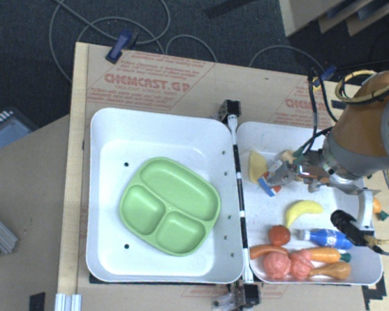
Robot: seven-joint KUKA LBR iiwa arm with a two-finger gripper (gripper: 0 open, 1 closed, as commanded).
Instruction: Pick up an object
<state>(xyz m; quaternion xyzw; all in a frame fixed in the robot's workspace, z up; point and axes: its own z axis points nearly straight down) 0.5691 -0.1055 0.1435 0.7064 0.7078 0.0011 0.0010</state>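
My gripper (pixel 279 171) hangs over the upper left part of the right bin (pixel 274 134), reaching in from the right. A pale yellow wedge (pixel 257 164) lies just to its left. A small blue and orange piece (pixel 269 189) sits right under its tip, and whether they touch is unclear. Lower in the bin lie a yellow banana (pixel 303 212), a red tomato (pixel 279 234), a blue bottle (pixel 325 238), an orange carrot (pixel 302 254) and pink lumpy pieces (pixel 286 265).
The left bin (pixel 112 134) holds a green three-part tray (pixel 169 205). A black clamp (pixel 230 109) sits at the top of the seam between the bins. Cables hang along the right side near the arm (pixel 366 130).
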